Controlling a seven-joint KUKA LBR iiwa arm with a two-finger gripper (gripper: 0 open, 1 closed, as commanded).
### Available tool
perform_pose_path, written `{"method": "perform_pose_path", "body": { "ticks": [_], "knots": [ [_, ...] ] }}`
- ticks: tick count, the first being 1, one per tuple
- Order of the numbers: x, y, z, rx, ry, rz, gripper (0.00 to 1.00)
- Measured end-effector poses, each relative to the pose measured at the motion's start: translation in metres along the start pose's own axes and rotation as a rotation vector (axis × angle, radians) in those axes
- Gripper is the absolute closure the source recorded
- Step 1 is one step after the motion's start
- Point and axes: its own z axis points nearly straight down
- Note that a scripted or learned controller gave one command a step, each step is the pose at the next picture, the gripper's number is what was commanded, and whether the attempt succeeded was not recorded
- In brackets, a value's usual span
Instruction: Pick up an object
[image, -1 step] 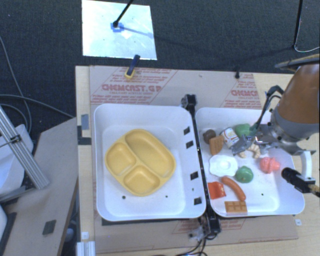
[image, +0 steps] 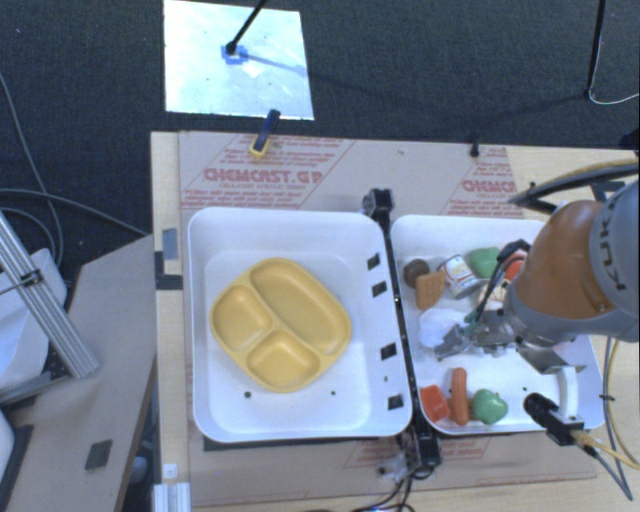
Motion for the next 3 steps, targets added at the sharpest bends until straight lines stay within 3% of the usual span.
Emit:
{"method": "perform_pose_path", "body": {
  "ticks": [1, 2, 3],
  "knots": [
    [0.001, -0.001, -0.008, 0.002, 0.002, 0.001, 1.0],
    [0.008, 0.028, -0.077, -0.003, 0.0, -0.002, 1.0],
    [0.008, 0.026, -0.073, 0.005, 0.001, 0.001, 0.0]
  ]
}}
